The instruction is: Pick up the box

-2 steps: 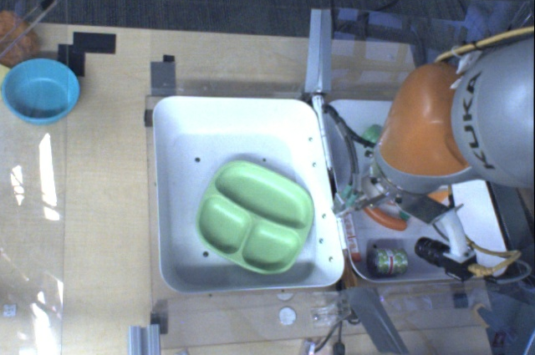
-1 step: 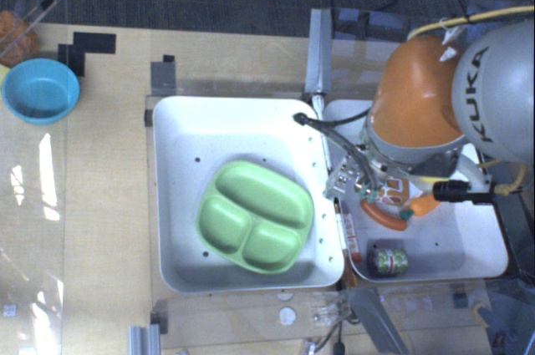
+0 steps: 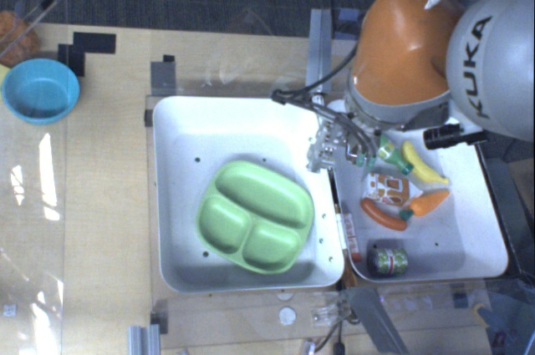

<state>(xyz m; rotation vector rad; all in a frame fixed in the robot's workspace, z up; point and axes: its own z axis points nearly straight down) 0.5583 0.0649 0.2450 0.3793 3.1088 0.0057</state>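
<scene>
The box (image 3: 387, 189) is a small white carton with orange print, lying flat in the right bin (image 3: 468, 257). My gripper (image 3: 338, 149) hangs from the orange wrist band above the divide between the two bins, up and to the left of the box and apart from it. The arm's bulk hides the right bin's far part.
Around the box lie a yellow banana (image 3: 422, 164), a carrot (image 3: 430, 201), a red sausage (image 3: 384, 215), a green bottle (image 3: 393, 158) and a dark can (image 3: 388, 259). A green divided plate (image 3: 255, 216) sits in the left bin (image 3: 180, 178). A blue bowl (image 3: 40, 90) stands far left on the bench.
</scene>
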